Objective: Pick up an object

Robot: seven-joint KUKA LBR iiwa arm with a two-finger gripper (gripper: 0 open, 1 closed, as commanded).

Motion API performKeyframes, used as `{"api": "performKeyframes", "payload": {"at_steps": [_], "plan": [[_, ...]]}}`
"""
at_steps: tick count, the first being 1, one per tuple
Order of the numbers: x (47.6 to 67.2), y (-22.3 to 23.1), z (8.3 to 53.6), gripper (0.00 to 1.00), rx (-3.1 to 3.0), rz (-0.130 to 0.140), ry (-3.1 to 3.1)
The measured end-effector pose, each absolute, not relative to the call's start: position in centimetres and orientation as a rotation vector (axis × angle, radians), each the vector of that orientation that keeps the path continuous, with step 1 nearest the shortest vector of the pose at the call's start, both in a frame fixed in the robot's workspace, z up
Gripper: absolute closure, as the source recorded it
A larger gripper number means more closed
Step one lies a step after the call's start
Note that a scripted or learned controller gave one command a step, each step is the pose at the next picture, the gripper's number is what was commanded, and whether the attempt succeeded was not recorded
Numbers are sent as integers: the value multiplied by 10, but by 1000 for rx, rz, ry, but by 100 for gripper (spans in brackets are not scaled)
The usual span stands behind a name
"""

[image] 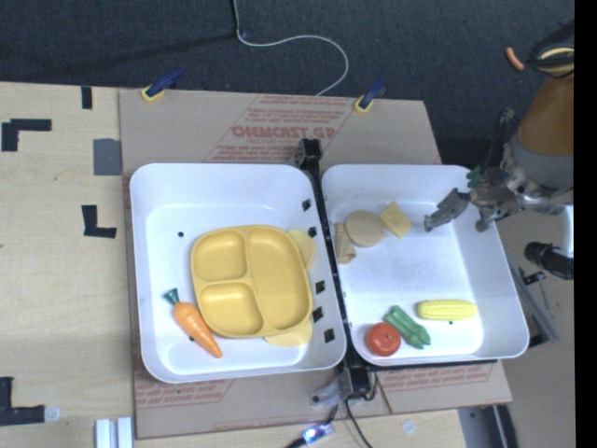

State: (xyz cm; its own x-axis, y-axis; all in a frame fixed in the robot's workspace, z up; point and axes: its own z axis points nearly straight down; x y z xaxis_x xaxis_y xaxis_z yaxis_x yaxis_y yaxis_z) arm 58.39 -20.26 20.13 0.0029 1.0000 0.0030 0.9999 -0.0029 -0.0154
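Note:
My gripper hangs over the far right part of the right bin, its two fingers spread apart with nothing between them. To its left lie a tan round piece and a pale yellow wedge. Near the bin's front sit a corn cob, a green pod and a red tomato. The left bin bears a yellow divided plate and an orange carrot at its front left.
The grey arm with its orange band enters from the right above the right bin's edge. A divider with black clips runs between the bins. A white cable loops on the dark floor behind.

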Motion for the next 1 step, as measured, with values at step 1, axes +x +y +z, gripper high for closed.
{"api": "performKeyframes", "payload": {"at_steps": [1], "plan": [[587,-202,210,0,-2219,2,-2222]]}}
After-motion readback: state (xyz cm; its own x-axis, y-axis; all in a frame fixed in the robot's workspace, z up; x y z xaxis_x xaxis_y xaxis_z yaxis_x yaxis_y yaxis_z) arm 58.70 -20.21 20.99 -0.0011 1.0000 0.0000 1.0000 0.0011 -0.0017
